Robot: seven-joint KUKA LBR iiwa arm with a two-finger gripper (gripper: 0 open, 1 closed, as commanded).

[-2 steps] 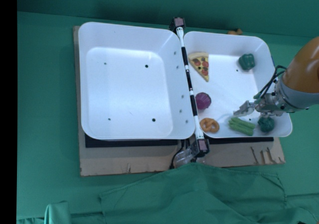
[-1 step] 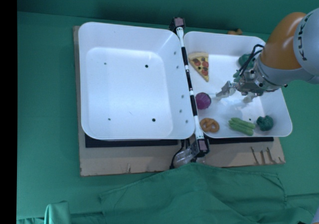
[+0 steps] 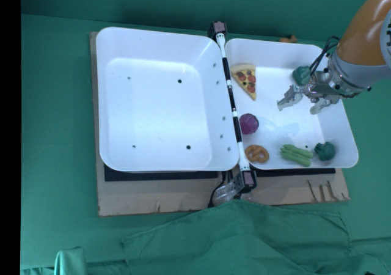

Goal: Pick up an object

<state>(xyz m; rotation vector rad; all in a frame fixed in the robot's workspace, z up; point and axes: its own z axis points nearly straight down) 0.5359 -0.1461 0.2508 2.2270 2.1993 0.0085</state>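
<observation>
My gripper (image 3: 303,102) hangs over the right bin (image 3: 342,122), fingers spread apart with nothing between them. In that bin lie a pizza slice (image 3: 245,79) at the upper left, a purple round piece (image 3: 248,123) by the divider, a pretzel (image 3: 257,154), green beans (image 3: 296,154) and a dark green broccoli (image 3: 324,150) along the front. A teal-green piece (image 3: 300,74) sits just behind the gripper, partly covered by the wrist.
The left bin (image 3: 110,90) stands beside the right one, joined by a black-and-white divider bar (image 3: 229,99). Both rest on cardboard (image 3: 153,203) over green cloth. The arm's orange band (image 3: 366,29) comes in from the upper right.
</observation>
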